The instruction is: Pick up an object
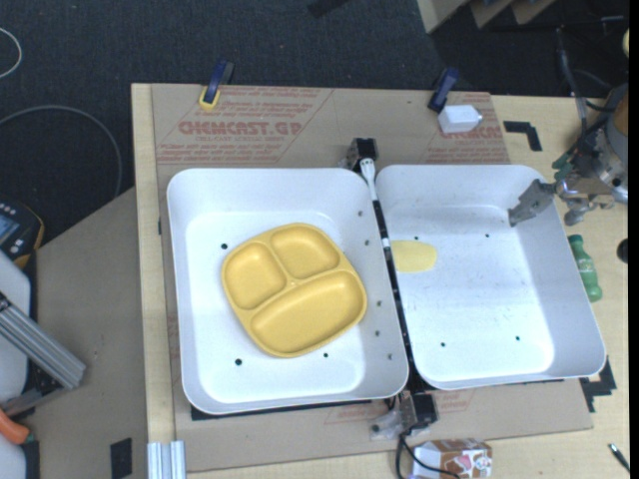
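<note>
Gripper sat at the far right edge of the right bin, over its rim. One grey finger pointed down-left toward the bin floor; couldn't tell how far open the fingers were, and nothing was visible between them. Green marker-like object lay outside the bin on the bench, just right of the rim, near side of the gripper. Small flat yellow piece lay on the right bin's floor, at its left wall, well apart from the gripper. Yellow three-compartment plate sat in the middle of the left bin.
</note>
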Robot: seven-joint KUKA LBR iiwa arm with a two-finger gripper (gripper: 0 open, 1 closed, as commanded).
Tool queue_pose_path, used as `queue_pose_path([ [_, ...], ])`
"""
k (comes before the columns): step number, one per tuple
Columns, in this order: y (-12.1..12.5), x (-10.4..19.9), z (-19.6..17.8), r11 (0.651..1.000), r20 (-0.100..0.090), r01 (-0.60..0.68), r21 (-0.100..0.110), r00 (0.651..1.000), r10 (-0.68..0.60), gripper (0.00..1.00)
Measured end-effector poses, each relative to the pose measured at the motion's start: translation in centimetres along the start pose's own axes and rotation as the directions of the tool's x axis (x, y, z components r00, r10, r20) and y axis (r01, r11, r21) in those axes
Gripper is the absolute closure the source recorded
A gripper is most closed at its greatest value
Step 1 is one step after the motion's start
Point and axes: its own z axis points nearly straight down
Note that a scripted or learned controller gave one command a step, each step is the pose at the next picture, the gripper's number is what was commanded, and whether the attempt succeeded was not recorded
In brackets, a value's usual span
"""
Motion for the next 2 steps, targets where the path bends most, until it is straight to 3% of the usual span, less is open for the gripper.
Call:
queue_pose_path([
  [1, -7.79, 4.12, -21.52, 1.0, 0.004, 0.003, -0.02, 1.0, -0.003, 0.0],
  [2, -7.63, 4.03, -21.56, 1.0, 0.003, 0.002, -0.006, 1.0, -0.002, 1.0],
])
